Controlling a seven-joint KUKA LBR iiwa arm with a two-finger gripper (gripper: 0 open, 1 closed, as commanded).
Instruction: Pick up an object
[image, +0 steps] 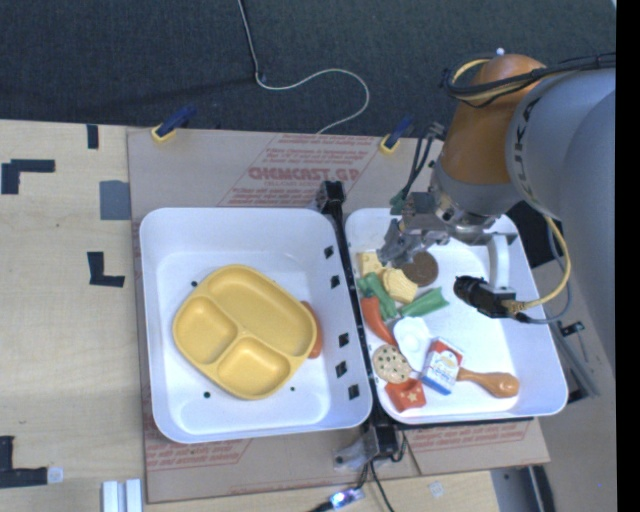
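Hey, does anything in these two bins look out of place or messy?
The yellow divided plate sits askew in the left bin, with something orange tucked under its right edge. The right bin is a crowded heap of toy food. Nothing looks spilled or broken.

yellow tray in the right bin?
No, the yellow tray lies in the left bin; the right bin holds the small items.
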